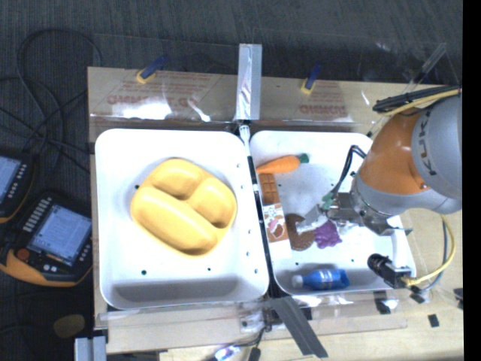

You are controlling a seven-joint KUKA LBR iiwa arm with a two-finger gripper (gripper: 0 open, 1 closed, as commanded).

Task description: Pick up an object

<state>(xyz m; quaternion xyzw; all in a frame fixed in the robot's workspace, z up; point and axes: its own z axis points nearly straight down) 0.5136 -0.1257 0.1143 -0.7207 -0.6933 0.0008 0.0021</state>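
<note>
Right bin (279, 283), gripper (319, 220) beside purple object (328, 235) (low)

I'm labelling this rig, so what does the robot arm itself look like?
The arm is bulky and rounded, grey with a broad orange band above the wrist and dark lettering on the grey shell. Black and yellow cables run alongside it. The gripper is a grey metal block.

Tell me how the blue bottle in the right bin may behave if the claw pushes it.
The blue bottle lies on its side, so it would probably roll. It looks like smooth plastic, so it may slip. It rests near the right bin's front wall, which could stop it.
</note>
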